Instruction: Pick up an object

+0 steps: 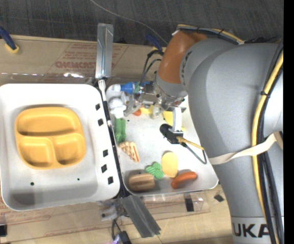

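Arm [223,85] is in from the right, gripper [146,99] low over the right bin's [152,136] far end; whether it's spread or pinching, I cannot tell. Counting the right bin: one green piece [120,130], one striped wedge [130,150], one brown bun [141,181], one lemon [170,163], one sausage [184,178]. Left bin [50,187]: one yellow tray [49,136].
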Robot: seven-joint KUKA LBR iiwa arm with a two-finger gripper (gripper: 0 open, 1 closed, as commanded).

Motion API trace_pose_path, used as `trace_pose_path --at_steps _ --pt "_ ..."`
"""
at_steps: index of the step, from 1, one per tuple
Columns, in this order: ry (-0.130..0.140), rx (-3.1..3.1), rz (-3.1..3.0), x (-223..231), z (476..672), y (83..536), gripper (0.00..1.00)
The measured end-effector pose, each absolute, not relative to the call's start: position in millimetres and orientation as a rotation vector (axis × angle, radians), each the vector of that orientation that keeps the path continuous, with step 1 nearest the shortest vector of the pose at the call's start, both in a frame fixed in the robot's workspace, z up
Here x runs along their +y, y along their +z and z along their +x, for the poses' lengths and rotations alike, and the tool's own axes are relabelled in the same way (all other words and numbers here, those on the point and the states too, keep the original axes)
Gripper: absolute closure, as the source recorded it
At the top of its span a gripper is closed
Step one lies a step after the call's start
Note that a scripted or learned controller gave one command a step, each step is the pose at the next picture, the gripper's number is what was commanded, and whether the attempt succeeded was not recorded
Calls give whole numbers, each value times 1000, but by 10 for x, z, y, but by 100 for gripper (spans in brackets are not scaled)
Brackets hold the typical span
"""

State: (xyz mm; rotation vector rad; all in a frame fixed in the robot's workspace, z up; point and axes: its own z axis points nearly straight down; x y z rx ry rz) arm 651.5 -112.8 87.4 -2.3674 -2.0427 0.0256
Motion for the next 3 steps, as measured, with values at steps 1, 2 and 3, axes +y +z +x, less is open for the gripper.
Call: trace_pose_path --at_steps 1,2,3 --pt "25 -2043 -2367 -1126 6516 874 0" --pt "32 -2047 -2357 -1118 6506 957 100" --pt "-6 -1979 -2443 -891 6584 1960 100"
